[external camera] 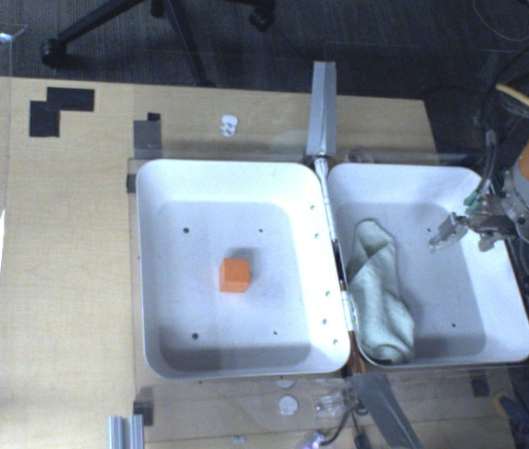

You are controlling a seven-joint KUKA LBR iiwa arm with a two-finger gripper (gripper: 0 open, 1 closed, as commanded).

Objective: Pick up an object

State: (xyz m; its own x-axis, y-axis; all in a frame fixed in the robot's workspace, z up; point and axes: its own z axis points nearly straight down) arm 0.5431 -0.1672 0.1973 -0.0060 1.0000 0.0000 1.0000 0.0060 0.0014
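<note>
Presently catalogued, two candidate objects.

Item one: orange cube, lying a little left of centre on the floor of the left bin, well apart from every wall. Judged light, rigid and flat-sided; the faces would likely give two pads a firm, square purchase. Best taken across two opposite faces from straight above. Some risk of skidding on the smooth white floor if struck off-centre.

Item two: pale towel, bunched lengthwise along the left wall of the right bin, running from mid-frame down to the bin's lower edge. Judged soft, light and yielding; it would deform under pressure, not resist. Best pinched at a raised fold near its upper end, where the cloth stood proud. A shallow pinch might catch only a single layer and slip free.

Item three: gripper, at the right of the frame, hovering over the right bin's upper half, just right of the towel's top and apart from it. Nothing was seen between its fingers; how wide they stood could not be told at this size.
</note>
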